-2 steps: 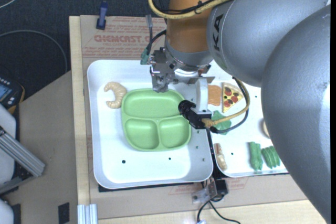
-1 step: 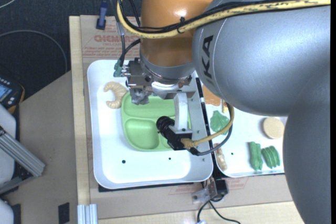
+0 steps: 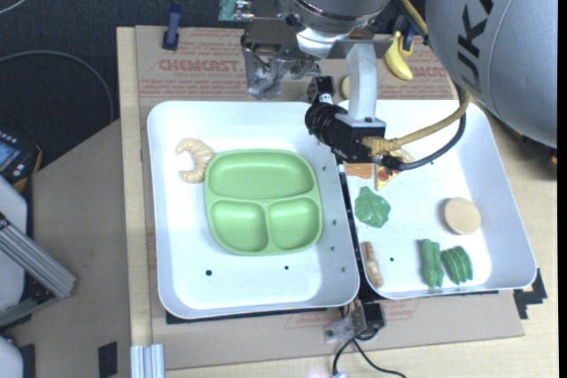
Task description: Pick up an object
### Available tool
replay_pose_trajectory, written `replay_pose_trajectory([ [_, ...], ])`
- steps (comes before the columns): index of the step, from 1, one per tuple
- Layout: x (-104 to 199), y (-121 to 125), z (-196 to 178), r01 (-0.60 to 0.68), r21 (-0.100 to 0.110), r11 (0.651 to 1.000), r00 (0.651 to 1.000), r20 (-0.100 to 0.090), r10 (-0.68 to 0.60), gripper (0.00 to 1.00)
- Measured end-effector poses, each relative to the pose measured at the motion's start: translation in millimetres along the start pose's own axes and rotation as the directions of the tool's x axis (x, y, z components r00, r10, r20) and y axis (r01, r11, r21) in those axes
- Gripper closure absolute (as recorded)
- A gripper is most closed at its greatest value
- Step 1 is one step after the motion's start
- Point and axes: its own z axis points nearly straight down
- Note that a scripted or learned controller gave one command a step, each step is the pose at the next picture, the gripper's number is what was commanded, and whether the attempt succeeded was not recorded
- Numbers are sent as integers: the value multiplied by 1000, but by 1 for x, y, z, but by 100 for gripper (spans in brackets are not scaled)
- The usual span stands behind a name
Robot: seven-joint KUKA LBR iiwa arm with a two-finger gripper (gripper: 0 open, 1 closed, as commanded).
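Observation:
My gripper (image 3: 267,77) hangs under the wrist at the back edge of the left bin (image 3: 168,217), over the cardboard rim. Nothing shows between its tips. In the left bin lie a pale croissant (image 3: 193,158) at the left and a green divided plate (image 3: 264,199) in the middle. The right bin (image 3: 496,164) holds a green leafy piece (image 3: 373,208), a round tan biscuit (image 3: 462,215), green bean pods (image 3: 446,264), a small brown piece (image 3: 369,259) by the front left wall, and an orange piece (image 3: 383,174) partly under the arm's cable.
A yellow banana (image 3: 399,57) lies behind the right bin on the cardboard. A blue clip (image 3: 172,25) sits at the back left corner of the board. The big grey arm body covers the upper right.

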Motion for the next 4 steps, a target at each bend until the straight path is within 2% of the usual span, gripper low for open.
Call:
replay_pose_trajectory([
  [1, -1, -50, 161, -1, 36, 999, 1000, 15, 1, 100],
  [2, 0, -28, -12, -1, 0, 1000, 1000, -1, 1, 100],
  [3, -54, -49, 174, -7, 36, 999, 1000, 16, 6, 100],
  [4, -130, -39, 108, -10, 11, 1000, 1000, 9, 10, 100],
])
